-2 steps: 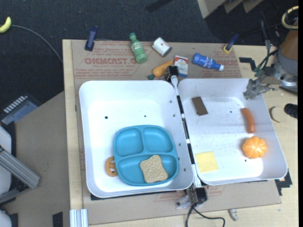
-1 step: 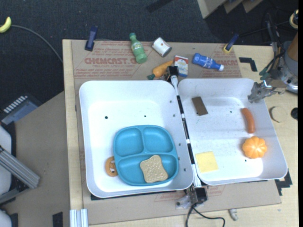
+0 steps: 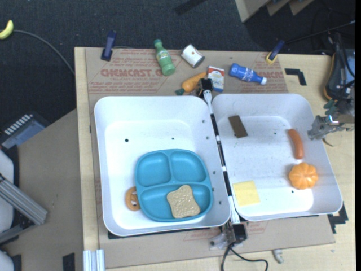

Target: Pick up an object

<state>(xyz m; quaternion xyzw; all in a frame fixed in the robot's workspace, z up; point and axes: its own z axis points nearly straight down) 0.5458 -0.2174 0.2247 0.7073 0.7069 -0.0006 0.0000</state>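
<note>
Gripper (image 3: 322,126) hovers at the right bin's (image 3: 271,109) far edge; you cannot tell the fingers' state. Sausage (image 3: 295,143), pumpkin (image 3: 304,175), yellow square (image 3: 246,192) lie ungrasped. Task: 0 objects lifted.

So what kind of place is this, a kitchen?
Probably a robot lab, not a kitchen: toy food like the bread slice and orange pumpkin lies in white bins on a workbench, with cables and dark carpet around.
</note>
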